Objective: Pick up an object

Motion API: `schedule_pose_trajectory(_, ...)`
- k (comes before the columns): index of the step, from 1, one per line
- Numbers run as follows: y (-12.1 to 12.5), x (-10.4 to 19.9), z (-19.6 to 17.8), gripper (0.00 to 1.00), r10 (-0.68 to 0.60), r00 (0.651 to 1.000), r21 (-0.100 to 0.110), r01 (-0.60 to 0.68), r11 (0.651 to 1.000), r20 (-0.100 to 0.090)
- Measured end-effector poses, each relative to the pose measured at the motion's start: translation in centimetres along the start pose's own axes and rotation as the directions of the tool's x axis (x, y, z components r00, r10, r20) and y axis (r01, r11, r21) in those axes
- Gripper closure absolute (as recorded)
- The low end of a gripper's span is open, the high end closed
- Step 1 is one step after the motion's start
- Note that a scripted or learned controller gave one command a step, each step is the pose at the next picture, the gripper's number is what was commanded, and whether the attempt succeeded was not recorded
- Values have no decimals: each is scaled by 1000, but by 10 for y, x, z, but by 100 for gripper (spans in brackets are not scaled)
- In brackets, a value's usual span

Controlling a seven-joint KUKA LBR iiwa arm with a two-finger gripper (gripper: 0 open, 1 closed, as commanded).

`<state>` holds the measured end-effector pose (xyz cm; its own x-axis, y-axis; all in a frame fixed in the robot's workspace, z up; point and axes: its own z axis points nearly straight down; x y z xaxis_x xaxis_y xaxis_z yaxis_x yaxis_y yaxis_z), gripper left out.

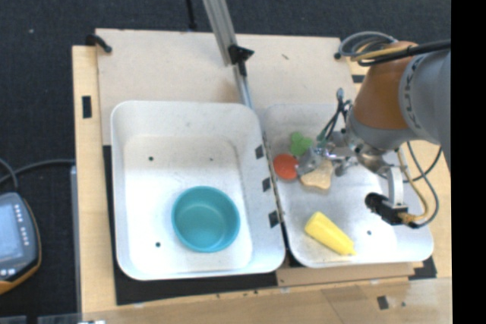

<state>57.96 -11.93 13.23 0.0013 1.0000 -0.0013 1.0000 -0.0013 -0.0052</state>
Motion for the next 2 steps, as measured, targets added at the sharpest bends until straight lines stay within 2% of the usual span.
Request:
schedule_pose_trajectory(1,2,0,-15,100,5,1000,-9,-5,1000,-1)
schedule_pose_trajectory(2,12,-8,-70,100,-3,1000,-11,3,1000,1)
